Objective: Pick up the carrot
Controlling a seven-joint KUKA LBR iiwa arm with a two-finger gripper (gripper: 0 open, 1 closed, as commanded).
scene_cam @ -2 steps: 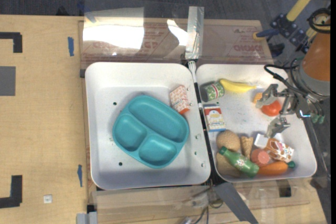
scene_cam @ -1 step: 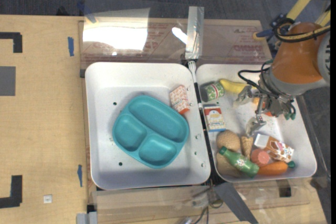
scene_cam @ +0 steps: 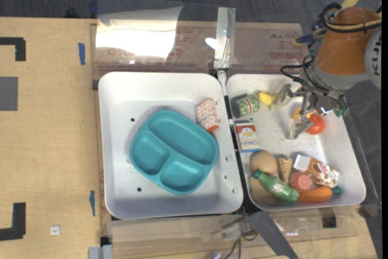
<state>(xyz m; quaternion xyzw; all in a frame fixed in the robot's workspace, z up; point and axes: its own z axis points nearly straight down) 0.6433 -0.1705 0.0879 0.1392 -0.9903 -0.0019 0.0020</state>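
The carrot [scene_cam: 315,195] is orange with a green tip and lies along the near wall of the right bin [scene_cam: 350,148], at its front right corner. It is wedged among other toy foods. My gripper [scene_cam: 302,118] hangs lower than the orange-banded wrist, over the back right part of the same bin. It is well behind the carrot and apart from it. A red-orange tomato-like piece [scene_cam: 314,124] sits right beside the gripper.
A green bottle [scene_cam: 276,186], a bread roll [scene_cam: 264,162], a cone, a white cube [scene_cam: 301,162] and a snack packet [scene_cam: 322,174] crowd around the carrot. A green can [scene_cam: 245,105], a yellow piece [scene_cam: 265,97] and a small box [scene_cam: 247,136] lie at the bin's left. The left bin holds a teal divided plate [scene_cam: 174,150] and a carton [scene_cam: 208,114].
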